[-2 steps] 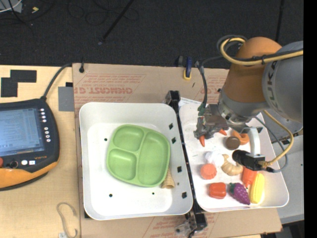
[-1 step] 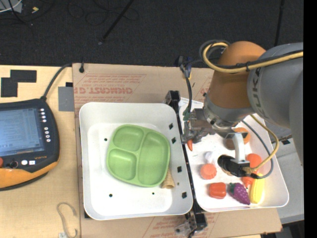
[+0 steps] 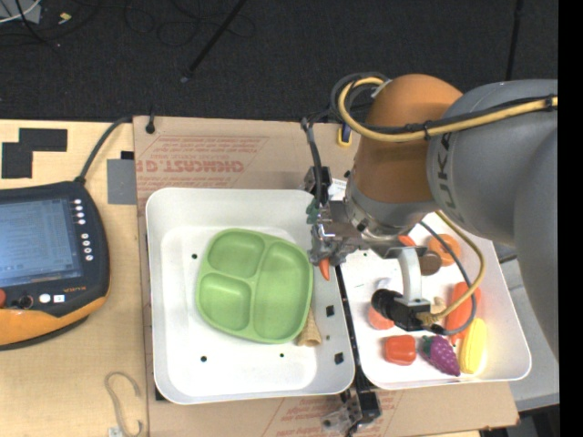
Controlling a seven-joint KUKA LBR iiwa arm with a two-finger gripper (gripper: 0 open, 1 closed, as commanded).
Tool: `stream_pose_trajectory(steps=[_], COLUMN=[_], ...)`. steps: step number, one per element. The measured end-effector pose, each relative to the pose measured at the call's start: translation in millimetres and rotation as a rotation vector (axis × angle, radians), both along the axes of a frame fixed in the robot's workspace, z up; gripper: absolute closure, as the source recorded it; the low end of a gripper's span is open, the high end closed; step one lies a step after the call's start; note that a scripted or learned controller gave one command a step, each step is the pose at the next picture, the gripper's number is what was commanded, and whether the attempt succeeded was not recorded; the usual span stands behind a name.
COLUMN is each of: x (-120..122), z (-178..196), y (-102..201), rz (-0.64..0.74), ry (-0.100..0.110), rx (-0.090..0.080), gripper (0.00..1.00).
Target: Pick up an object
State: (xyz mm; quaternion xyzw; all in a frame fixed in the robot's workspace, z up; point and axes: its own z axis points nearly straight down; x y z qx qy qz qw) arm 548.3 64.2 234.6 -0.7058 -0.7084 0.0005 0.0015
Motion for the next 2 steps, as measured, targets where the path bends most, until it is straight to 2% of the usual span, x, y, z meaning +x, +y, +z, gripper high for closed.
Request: stream_pose_trajectory(steps=[1,2], x=[-6,1], z=[-18,0], y=[25,21], rz=[-0.003,-0.002], ry=[0.003,0.000], rx=[-0.002,-0.001], gripper=[1.00,1.00])
